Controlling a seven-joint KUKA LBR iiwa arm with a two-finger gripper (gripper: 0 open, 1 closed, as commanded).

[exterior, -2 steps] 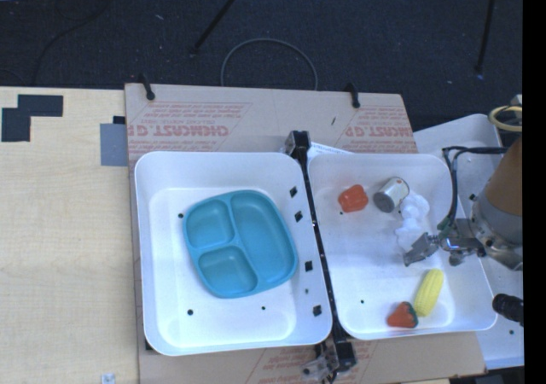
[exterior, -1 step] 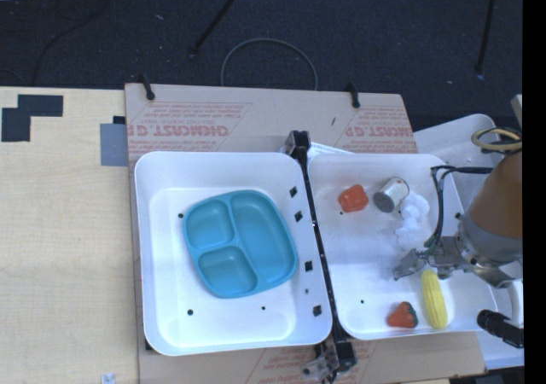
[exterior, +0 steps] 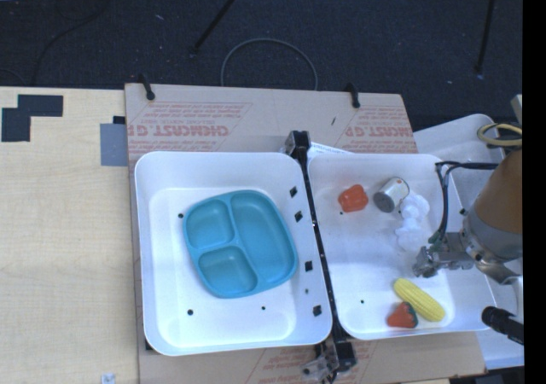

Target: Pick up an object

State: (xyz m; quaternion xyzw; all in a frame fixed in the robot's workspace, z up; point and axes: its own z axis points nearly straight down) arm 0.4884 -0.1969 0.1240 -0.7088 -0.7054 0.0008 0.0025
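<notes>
The arm [exterior: 503, 203] entered from the 3 o'clock edge of the camera view, its orange band uppermost and the grey wrist section below it. The wrist was angled toward 9 o'clock, slightly downward in frame. The gripper [exterior: 424, 264] extended from the wrist toward 9 o'clock and sat low. The finger assembly appeared small and dark; its tips were too blurred to resolve.
</notes>
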